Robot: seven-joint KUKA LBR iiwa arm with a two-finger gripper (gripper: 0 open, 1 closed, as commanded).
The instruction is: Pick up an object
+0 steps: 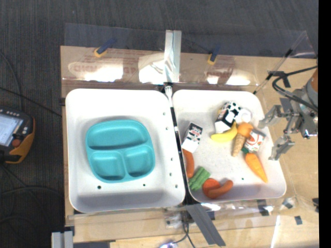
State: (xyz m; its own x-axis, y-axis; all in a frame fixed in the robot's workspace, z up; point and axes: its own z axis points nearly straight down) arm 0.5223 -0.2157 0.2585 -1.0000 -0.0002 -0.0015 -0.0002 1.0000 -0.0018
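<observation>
far left of the left white plastic bin (77, 107), a black and orange handheld pendant (14, 133) sits on the dark carpet. inside that bin there's a teal plastic divided tray (120, 150) with three compartments, lying flat around the middle.

moving right past the bin's shared edge you hit the right white plastic bin (204, 103), where all the pickable stuff is. closest to the left bin: a small white carton with red and black print (192, 136), and below it an orange-red sausage-shaped toy (189, 164) hugging the divider. next a green toy vegetable (198, 178) touching a red toy pepper (217, 187) near the front wall. further right a yellow toy banana (225, 135), with a black and white cow-patterned carton (228, 114) just above it. then a tan bread-stick-like toy (241, 138) leaning against a small red and white packet (253, 142), and an orange toy carrot (256, 166) pointing down toward the front right corner.

farthest from the left bin, the two-finger gripper (276, 134) hangs over the right bin's outer rim, fingers spread apart with nothing between them, well off the toys. the grey arm (305, 110) trails off to the right.
</observation>
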